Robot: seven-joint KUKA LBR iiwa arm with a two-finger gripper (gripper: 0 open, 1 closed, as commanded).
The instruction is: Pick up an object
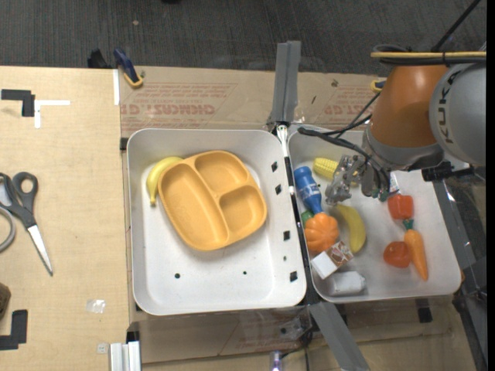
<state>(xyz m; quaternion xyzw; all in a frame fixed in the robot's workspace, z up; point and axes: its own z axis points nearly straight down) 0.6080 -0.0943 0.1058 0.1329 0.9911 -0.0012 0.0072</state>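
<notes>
Hand point(349, 182) is hovering low in the right bin point(447, 284) over the corn point(326, 165), blue bottle point(308, 189) and banana point(353, 227), grip state I can't tell, nothing visibly held, likely lining up a pick; left bin point(155, 284) is holding a yellow divided plate point(210, 199).

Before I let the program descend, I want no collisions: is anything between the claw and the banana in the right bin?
Nothing visible: the claw hangs just above the banana, bottle and orange beside.
</notes>
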